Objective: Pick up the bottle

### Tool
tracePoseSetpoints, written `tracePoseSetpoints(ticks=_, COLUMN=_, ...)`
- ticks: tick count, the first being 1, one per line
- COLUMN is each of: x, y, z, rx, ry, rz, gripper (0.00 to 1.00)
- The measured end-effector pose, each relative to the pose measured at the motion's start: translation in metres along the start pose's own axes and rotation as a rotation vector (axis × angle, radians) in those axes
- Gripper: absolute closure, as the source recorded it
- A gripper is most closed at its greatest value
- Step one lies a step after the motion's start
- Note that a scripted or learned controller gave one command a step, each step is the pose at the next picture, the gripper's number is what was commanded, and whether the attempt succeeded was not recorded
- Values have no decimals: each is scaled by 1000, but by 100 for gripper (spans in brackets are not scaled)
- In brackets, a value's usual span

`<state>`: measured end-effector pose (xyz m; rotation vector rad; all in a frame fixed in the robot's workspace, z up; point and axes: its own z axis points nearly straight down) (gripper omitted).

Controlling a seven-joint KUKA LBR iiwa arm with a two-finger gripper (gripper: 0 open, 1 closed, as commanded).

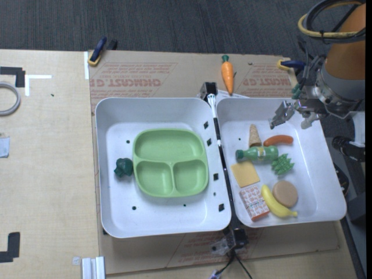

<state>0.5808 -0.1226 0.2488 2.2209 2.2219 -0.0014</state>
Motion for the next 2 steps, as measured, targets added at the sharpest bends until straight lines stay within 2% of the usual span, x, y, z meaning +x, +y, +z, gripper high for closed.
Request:
tracePoseSetpoints(ticks=1, x=0, y=0, z=-9, rx=-1, ry=-1, rz=0, gripper=100)
tracePoseSetpoints(ticks=2, x=-36, y=-99, z=-56, rx=1, ry=0, rz=-24, gripper=100)
